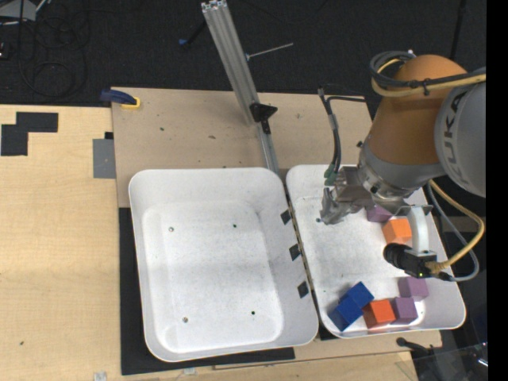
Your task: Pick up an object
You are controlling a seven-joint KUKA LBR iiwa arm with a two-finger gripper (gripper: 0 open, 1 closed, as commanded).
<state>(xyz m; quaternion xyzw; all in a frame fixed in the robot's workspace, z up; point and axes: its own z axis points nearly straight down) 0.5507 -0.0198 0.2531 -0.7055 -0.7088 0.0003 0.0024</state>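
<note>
Blocks (379,308) in the right bin (333,244); hand (332,210) low above bare floor (finger spread unreadable).

a metal rail (238,62) slants over the bench (182,129) (tan wood).

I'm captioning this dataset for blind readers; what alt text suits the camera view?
A grey and orange robot arm lowers its gripper into the right bin, above a blue block, orange blocks and purple blocks near its front corner. The left bin sits beside it.
</note>
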